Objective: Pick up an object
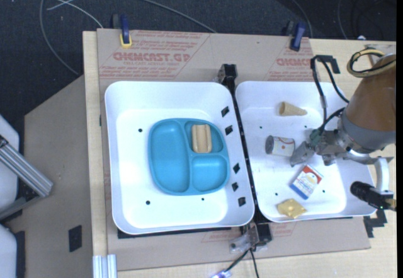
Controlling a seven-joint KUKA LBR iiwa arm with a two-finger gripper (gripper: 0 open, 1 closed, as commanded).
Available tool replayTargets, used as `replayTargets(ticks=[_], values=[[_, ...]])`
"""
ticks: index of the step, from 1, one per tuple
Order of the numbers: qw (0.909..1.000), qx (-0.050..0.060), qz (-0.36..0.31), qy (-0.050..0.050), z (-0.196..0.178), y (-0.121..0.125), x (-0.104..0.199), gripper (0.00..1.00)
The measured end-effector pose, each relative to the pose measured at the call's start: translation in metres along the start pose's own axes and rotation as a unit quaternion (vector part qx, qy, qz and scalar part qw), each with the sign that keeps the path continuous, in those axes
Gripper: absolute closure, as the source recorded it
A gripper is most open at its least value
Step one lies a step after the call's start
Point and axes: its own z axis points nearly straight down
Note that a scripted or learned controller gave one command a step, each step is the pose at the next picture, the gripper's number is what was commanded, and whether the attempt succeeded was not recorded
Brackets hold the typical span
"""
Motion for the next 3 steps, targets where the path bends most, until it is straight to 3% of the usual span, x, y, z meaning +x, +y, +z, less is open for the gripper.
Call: replayTargets(ticks=[1,3], values=[[1.0,-0.003,0.0,-0.001,-0.013,0.001,0.0,1.0],[1.0,-0.006,0.0,-0.002,-0.1,-0.001,-0.002,1.0]])
